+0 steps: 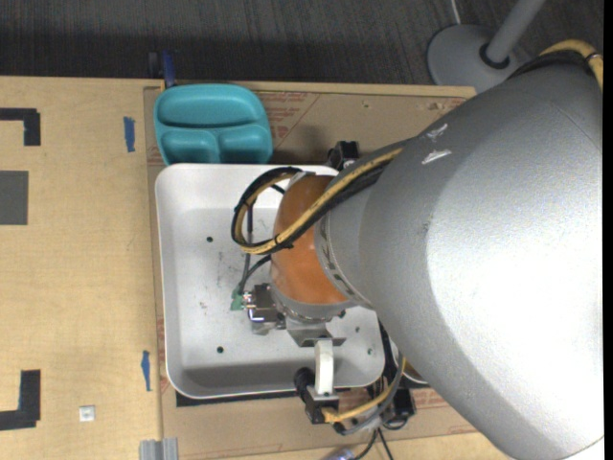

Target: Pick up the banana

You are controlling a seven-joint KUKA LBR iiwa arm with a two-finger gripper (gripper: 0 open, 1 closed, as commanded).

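Grey arm [479, 257] seen low over white bin [192, 257], orange band [302, 247] above wrist. Teal tray [213, 123] placed beside bin. Jaws hidden; state cannot be told.

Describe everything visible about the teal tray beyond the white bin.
The teal tray looks like moulded plastic with rounded corners and a thick rim. It has three hollows: one long compartment across its far side and two smaller ones side by side on its near side. It sits flat on the brown bench surface, its near edge meeting or slightly overlapping the far rim of the white bin. Its compartments show only teal.
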